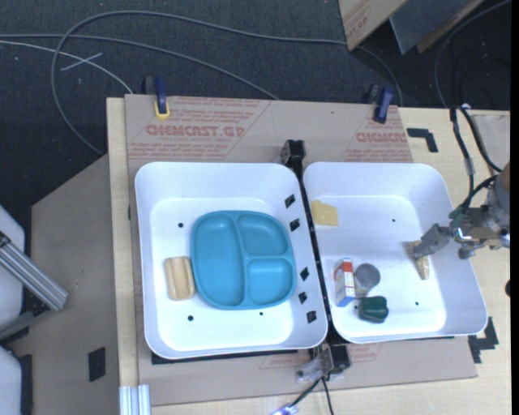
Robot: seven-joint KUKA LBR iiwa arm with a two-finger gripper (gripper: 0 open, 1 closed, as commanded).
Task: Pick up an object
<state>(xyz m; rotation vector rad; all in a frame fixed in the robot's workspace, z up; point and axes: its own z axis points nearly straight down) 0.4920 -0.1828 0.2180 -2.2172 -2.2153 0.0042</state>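
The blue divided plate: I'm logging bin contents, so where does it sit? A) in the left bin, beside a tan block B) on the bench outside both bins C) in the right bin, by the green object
A: the blue divided plate lies in the left bin, with the tan block just to its left.

A pale wooden bench [73,243] fills most of the view, topped by a tan cardboard sheet [243,121] printed with red lettering. Two blue clamps (one at 11 o'clock [161,97], one at 1 o'clock [383,104]) pin the sheet's far edge. Beyond the bench lies dark carpeted floor [243,40], crossed by thin pale cables [81,49]. A cardboard box [369,20] sits at 1 o'clock. A metal rail [28,271] juts in at 9 o'clock. Lighting is even and soft.
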